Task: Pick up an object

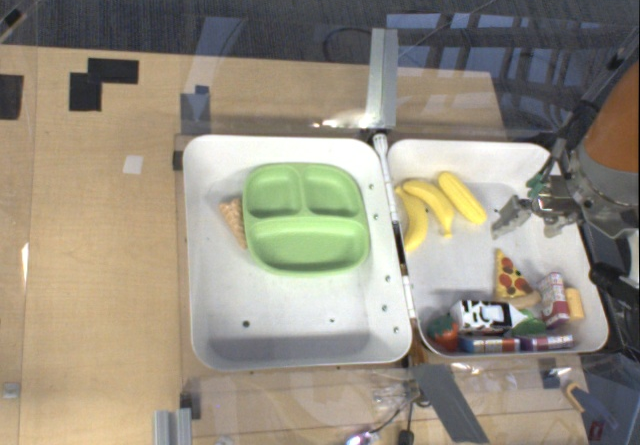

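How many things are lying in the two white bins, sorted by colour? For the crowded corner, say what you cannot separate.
Green: 1, the divided plate in the left bin
Tan: 1, a flat piece tucked at the plate's left edge
Yellow: 1, the banana bunch in the right bin
Orange with red spots: 1, the pizza slice
Mixed colours: a small pile, too jumbled to count
Total: 4 plus the pile

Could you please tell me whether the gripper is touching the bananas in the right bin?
Apart. The camera view shows bare white bin floor between the gripper and the nearest of the bananas in the right bin.
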Controlling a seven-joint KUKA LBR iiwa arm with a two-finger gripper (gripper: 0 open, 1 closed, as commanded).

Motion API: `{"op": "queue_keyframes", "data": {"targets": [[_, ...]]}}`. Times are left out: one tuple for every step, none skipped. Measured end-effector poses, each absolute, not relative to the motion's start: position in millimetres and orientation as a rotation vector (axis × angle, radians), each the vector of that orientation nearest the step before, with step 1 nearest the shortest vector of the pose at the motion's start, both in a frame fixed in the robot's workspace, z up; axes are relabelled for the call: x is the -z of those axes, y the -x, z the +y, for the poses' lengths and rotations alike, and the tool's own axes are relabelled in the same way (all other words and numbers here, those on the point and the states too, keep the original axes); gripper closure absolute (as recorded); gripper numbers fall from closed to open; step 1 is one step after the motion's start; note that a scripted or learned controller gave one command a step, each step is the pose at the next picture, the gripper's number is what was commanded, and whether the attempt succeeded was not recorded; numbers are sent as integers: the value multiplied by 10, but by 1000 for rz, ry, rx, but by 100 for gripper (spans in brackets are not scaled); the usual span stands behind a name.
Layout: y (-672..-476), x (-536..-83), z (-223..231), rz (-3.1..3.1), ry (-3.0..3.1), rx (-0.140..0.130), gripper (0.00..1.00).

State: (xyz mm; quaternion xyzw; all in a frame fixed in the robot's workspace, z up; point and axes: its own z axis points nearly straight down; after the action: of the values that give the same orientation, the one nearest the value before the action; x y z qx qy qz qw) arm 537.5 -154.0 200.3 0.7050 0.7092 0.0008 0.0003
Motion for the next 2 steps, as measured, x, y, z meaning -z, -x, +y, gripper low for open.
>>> {"op": "queue_keyframes", "data": {"targets": [[-5705, -905, -1588, 2525, -1850, -10, 0], [-5833, -900, -2056, 2336, -2082, -12, 0]]}}
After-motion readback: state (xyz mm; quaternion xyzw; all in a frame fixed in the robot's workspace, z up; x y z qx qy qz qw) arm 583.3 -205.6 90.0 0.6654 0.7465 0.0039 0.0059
